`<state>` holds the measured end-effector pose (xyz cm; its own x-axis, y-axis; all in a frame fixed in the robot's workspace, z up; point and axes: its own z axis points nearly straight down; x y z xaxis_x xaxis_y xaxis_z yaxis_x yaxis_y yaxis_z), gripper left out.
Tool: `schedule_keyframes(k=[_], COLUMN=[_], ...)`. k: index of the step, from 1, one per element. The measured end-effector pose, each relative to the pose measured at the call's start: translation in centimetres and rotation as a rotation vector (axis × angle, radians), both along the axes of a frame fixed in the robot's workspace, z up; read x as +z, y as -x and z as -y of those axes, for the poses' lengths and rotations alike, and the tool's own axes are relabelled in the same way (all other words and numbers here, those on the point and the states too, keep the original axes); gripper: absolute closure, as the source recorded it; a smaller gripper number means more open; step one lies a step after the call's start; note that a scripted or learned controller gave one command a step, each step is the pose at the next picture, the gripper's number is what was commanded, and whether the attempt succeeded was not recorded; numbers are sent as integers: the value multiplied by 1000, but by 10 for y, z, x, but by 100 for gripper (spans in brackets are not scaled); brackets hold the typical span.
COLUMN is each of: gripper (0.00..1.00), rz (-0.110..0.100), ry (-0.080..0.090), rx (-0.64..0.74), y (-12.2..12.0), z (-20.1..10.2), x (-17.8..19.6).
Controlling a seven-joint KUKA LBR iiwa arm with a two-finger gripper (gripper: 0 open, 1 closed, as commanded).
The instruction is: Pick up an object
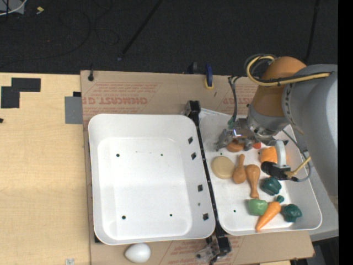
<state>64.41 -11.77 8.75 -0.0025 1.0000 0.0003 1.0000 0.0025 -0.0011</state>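
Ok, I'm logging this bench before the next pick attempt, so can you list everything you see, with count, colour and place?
Left bin: one, white, bench centre.
Right bin: one, white, beside it, holding the toy food.
Round cookie-like piece: one, tan, right bin's left side.
Chicken drumsticks: two, brown, right bin centre.
Carrot: one, orange, right bin front.
Green vegetable pieces: three, light to dark green, right bin front.
Egg: one, white, on the bench in front of the left bin.
Clamp: one, blue, back edge.
Arm: one, grey and orange, over the right bin.
Tool: one, at the bin's back pieces.
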Motion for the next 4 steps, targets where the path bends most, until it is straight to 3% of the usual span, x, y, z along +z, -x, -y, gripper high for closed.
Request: schedule_keyframes(k=[1, 2, 3, 4], gripper=[100, 100, 100, 100], rz=[-4, 5, -10, 2], ry=[-1, -2, -2, -2], rx=[-2, 5, -11, -5], y=[1, 4, 86, 160], z=[1, -85, 5, 23], x=[9, 106, 69, 0])
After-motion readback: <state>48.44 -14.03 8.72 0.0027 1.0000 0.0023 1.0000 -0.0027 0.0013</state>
